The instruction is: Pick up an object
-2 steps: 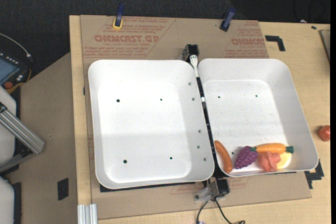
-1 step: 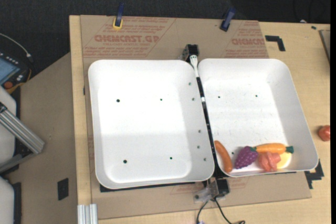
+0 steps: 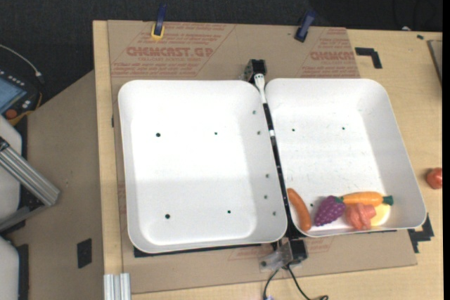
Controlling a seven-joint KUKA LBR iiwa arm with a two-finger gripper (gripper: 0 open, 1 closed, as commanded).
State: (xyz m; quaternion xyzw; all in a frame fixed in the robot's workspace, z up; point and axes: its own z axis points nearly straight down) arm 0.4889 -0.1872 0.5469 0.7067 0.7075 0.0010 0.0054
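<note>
Toy foods lie bunched along the near edge of the right bin (image 3: 365, 123). An orange sausage-shaped piece (image 3: 299, 209) leans against the near left corner. Beside it sits a purple bunch of grapes (image 3: 329, 211). To the right lie a red piece (image 3: 359, 216), an orange carrot with a green tip (image 3: 365, 199) and a pale yellow piece (image 3: 380, 216).
The left bin (image 3: 190, 158) sits beside the right one, joined by a black divider strip (image 3: 271, 144). Both rest on a cardboard sheet (image 3: 211, 46) held by clamps at the far edge. A small red object (image 3: 434, 178) lies outside the right bin.
</note>
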